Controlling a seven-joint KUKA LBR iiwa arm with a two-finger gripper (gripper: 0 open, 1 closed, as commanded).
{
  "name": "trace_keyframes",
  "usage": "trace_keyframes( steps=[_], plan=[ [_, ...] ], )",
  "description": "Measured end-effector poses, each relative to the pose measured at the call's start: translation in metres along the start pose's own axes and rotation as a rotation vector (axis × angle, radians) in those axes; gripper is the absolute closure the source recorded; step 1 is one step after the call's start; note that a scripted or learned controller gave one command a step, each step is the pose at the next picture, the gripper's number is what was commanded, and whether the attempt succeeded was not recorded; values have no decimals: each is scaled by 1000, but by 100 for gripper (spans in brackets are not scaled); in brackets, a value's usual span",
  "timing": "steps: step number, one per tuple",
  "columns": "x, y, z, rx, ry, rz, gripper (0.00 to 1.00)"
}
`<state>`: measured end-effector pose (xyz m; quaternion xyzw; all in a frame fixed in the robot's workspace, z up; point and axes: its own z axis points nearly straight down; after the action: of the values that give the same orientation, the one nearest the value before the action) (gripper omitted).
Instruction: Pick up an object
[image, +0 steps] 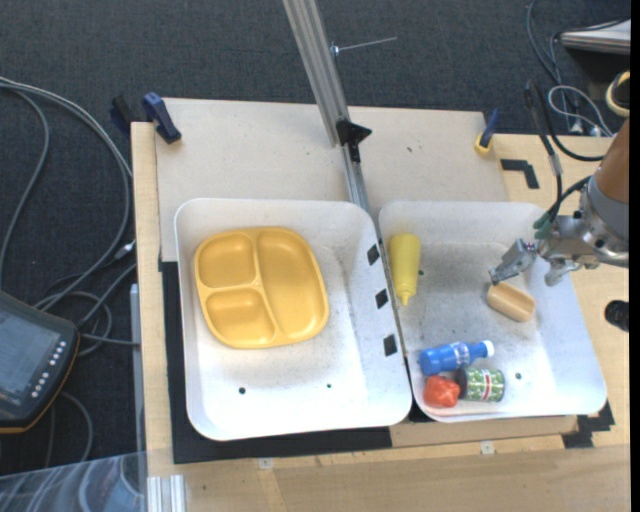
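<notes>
In the right bin (560, 330) lie a yellow mustard bottle (404, 265) by the left wall, a tan bread roll (511, 301) at mid-right, a blue bottle with a white cap (454, 356), a red tomato-like piece (442, 391) and a small green can (483, 384) near the front. My gripper (533, 264) hangs over the right part of this bin, just above and beyond the bread roll. Its fingers are spread with nothing between them.
The left bin (190, 300) holds a yellow divided plate (261, 287). A metal pole (322, 70) slants down to the gap between the bins. Blue and yellow clamps sit at the bench's far corners. Cables and a tablet lie on the floor at the left.
</notes>
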<state>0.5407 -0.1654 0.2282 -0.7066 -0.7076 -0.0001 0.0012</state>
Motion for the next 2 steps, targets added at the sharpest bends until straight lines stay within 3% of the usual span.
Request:
trace_keyframes(
  steps=[1,2],
  plan=[
    [0,0,0,-1,0,0,0],
    [8,2,60,6,2,1,0]
  ],
)
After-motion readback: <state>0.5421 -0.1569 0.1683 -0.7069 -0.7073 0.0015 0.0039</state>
